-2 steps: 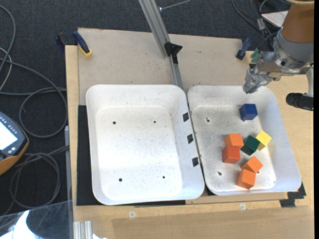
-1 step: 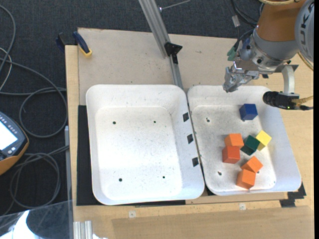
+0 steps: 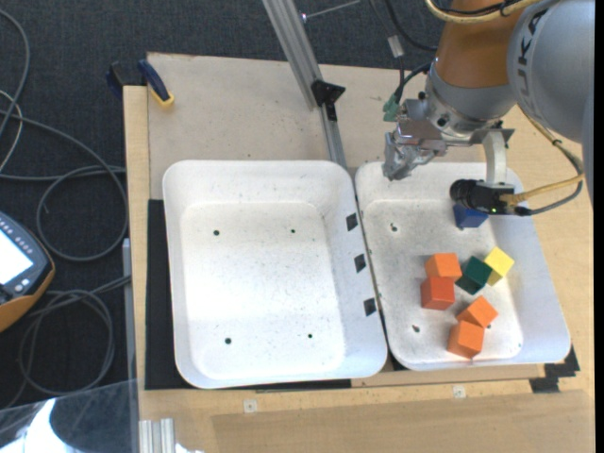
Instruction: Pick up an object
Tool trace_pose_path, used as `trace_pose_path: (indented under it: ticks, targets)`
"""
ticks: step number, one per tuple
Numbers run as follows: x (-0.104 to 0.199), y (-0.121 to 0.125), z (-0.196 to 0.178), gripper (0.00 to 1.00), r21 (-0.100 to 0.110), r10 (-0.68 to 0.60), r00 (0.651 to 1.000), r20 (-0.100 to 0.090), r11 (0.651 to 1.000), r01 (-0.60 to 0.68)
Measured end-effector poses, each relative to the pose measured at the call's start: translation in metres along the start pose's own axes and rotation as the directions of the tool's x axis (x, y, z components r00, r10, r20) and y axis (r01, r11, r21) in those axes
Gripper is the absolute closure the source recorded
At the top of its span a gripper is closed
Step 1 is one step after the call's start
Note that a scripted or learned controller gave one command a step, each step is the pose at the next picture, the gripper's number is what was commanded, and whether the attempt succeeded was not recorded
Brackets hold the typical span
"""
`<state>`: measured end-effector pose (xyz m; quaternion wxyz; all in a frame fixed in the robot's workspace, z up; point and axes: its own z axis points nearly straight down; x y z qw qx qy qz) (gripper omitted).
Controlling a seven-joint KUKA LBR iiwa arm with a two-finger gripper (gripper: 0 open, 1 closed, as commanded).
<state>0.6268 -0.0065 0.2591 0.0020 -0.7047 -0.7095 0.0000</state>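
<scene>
Arm (image 3: 528,36) cut off at top edge, blue block (image 3: 467,217) partly hidden behind black fitting (image 3: 477,194)

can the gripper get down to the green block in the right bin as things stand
Probably yes. The gripper hangs over the right bin's far corner, and the green block is uncovered from above. But a yellow block and an orange block crowd its sides, leaving little finger room.

Robotics lab: grey-and-orange arm (image 3: 510,36) over a plywood surface (image 3: 236,102), two white bins (image 3: 260,182), loose cables (image 3: 57,177) on dark carpet, metal mast (image 3: 297,45).
</scene>
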Motion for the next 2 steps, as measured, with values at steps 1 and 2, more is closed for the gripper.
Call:
trace_pose_path:
  ticks: [1, 2]
  targets:
    - [0.055, 0.009, 0.014, 1.00, -0.001, 0.000, 1.000, 0.001, 1.000, 0.000]
    - [0.101, 0.007, 0.013, 1.00, -0.003, 0.001, 1.000, 0.000, 1.000, -0.001]
